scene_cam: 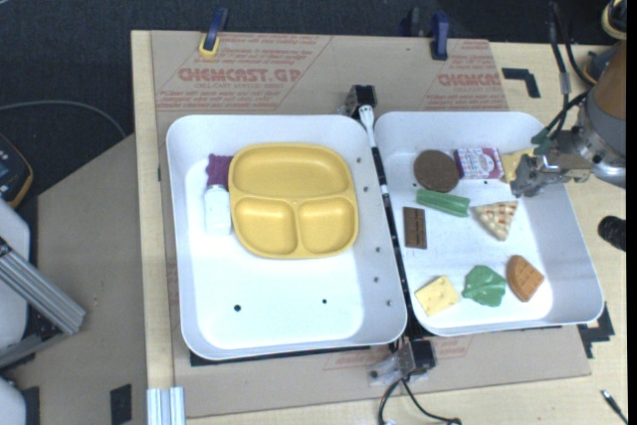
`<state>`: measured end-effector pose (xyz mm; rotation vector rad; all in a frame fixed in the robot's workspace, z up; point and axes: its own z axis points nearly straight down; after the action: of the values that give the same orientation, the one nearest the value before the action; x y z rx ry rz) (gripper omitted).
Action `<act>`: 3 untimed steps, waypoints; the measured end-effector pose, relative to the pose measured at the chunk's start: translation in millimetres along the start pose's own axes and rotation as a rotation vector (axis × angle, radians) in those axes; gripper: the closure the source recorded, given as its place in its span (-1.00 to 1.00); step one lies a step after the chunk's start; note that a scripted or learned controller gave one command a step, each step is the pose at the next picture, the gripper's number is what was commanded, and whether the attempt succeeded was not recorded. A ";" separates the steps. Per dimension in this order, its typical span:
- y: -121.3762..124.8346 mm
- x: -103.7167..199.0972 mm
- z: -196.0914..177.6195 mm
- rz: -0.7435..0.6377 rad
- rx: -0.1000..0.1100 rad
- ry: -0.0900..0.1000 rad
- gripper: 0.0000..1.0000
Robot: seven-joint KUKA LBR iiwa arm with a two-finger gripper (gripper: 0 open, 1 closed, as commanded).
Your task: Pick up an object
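The right bin [567, 244] holds several toy foods. At its back lie a round brown cookie [436, 170] and a pink and white packet [478, 161]. A green pod [443, 203], a dark chocolate bar [415, 227] and a pizza slice [498, 217] lie mid-bin. A cheese wedge [436, 295], a green leaf [485, 285] and a brown bread roll [524, 277] lie near the front. My gripper [528, 176] hangs low over the bin's back right, just right of the packet and above the pizza slice. A small yellow piece [512, 162] peeks out beside it.
The left bin [199, 304] carries a yellow divided plate [294, 199], a white bottle [216, 210] and a purple item [218, 168]. A black divider with cabling [379, 184] runs between the bins. Clamps [438, 33] stand at the board's back edge.
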<state>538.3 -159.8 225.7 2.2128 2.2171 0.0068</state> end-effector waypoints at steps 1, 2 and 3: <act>0.7 0.0 0.8 0.001 0.006 0.002 1.00; 29.0 47.2 11.1 -0.004 0.005 0.002 1.00; 55.8 95.1 -2.1 -0.005 0.004 0.004 1.00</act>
<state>593.9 -64.5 228.0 2.2112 2.2265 0.0071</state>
